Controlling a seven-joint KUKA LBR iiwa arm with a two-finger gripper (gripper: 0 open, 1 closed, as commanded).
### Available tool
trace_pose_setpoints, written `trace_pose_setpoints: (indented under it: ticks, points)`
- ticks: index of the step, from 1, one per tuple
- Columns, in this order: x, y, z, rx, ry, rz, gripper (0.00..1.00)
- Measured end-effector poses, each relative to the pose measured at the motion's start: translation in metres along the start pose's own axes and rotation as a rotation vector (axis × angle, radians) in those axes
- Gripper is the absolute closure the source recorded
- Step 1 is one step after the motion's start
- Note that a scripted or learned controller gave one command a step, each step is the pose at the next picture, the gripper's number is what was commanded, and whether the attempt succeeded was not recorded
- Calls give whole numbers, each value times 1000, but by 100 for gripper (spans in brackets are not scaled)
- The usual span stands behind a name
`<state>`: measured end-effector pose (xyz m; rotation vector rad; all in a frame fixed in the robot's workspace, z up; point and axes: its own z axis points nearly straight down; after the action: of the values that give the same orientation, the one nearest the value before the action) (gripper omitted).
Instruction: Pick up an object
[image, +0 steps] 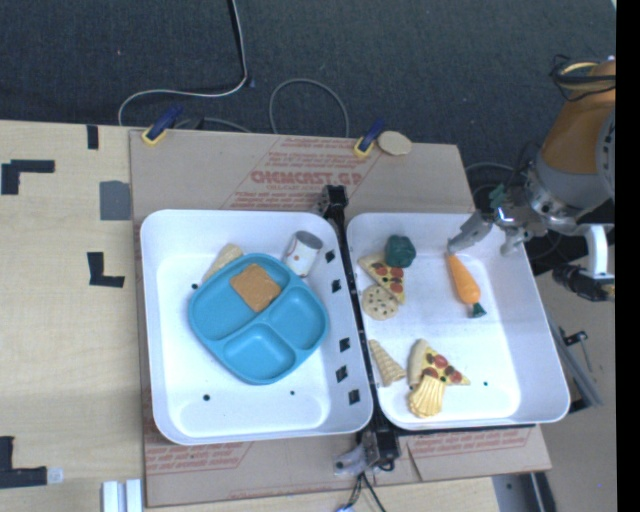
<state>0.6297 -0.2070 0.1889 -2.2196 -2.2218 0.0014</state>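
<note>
The gripper (487, 230) hangs over the upper right corner of the right bin (530, 330), just above the top end of the orange carrot (463, 281), which lies on the bin floor along the right side with its green stub pointing toward the near wall. Two grey fingers (468, 238) show, spread apart with nothing between them, one reaching left and down toward the carrot, the other nearer the bin wall. The carrot looks like a toy of moulded plastic, so it is probably light, stiff and rather smooth; its tapering round body may roll or squirt out of a squeeze taken near the thin end, so the thicker middle, gripped across its width, seems the safest hold. Close by in the same bin lie a dark green lump (401, 250), a cookie (380, 301), pizza slices (385, 275) and, toward the near wall, more toy food (432, 378); these flat pieces would be harder to pinch off the floor. The left bin (160, 330) holds a blue divided plate (260, 318) carrying a brown square (256, 287), with a small white cup (302, 252) lying beside it, well apart from the arm
</note>
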Motion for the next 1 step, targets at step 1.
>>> trace_pose_setpoints:
  ticks: [1]
  points:
    - [-17, -1, 108, -4, -4, 0, 0]
